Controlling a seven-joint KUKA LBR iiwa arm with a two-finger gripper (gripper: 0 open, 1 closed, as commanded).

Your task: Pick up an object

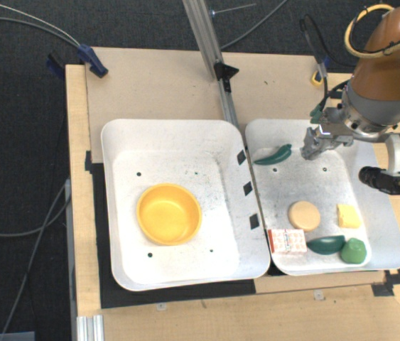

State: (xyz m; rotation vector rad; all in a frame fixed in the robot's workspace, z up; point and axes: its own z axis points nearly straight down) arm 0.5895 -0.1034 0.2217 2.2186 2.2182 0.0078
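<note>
Gripper hangs over the right bin near its far edge. Whether its jaws are wide or narrow, I cannot tell. Just to its left lies a dark green curved piece, apart from the jaws. Nearer the front edge: tan disc, yellow block.
</note>
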